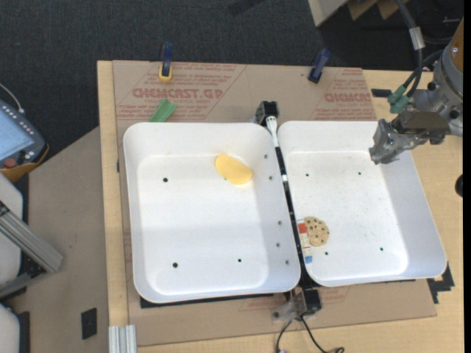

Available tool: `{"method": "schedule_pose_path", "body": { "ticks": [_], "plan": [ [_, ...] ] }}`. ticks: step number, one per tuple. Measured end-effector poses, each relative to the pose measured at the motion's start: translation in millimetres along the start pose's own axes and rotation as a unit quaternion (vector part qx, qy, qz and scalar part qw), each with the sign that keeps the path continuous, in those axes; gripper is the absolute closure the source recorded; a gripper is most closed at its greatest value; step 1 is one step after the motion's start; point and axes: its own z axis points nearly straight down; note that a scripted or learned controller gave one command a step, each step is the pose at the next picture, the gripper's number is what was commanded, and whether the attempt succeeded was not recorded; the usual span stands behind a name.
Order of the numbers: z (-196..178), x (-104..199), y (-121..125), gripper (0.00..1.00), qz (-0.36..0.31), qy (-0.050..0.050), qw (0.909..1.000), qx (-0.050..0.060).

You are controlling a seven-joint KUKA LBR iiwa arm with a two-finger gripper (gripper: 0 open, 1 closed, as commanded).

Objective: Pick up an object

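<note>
Two shallow white bins sit side by side on a brown board that covers the bench. The left bin (147,219) holds a pale yellow, rounded lump (234,170), which lies in the upper middle of the bin, nearer the wall shared with the other bin than the far left wall. The right bin (412,234) holds a small round cookie (316,231) with dark chips, lying close to the bin's left wall in its lower half; a little packet (304,243) with red and blue marks sits just beside the cookie, against the divide between the bins. The arm comes in from the right, and its gripper (384,150) hangs over the upper right part of the right bin, well apart from the cookie and farther still from the yellow lump. Nothing is seen between its grey fingers, and from this slant I cannot tell whether they are spread or closed. A blue clamp (166,62) with a yellow tip and a second blue clamp (319,65) pin the board's far edge, and a green scrap (163,110) lies on the board just above the left bin's far left corner.
</note>
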Motion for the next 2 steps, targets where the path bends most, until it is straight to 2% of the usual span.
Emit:
{"method": "schedule_pose_path", "body": {
  "ticks": [1,2],
  "plan": [
    [127,-5,1,1.00,0.004,-0.001,1.0000,0.002],
    [29,104,2,1.00,-0.004,0.002,0.9999,-0.011]
  ]
}}
